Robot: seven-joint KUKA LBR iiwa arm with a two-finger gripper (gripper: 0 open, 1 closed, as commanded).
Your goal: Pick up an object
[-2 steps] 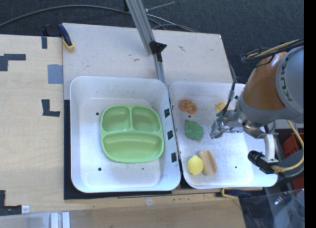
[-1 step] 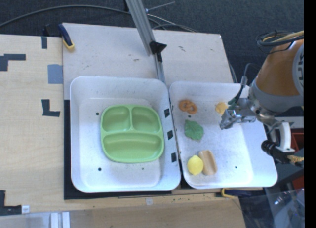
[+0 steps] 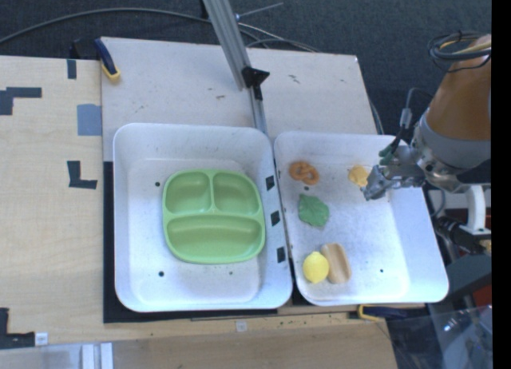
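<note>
Camera view shows my tool (image 3: pixel 375 189) low in the right bin (image 3: pixel 415 232), and I cannot tell how it is set. A small yellow piece (image 3: pixel 358 174) lies just beside it, up and to the left. That piece is a round lump, so it points no special way.

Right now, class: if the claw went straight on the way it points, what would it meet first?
Probably the small yellow-orange piece, just beyond the claw in the right bin; depth is unclear.
</note>
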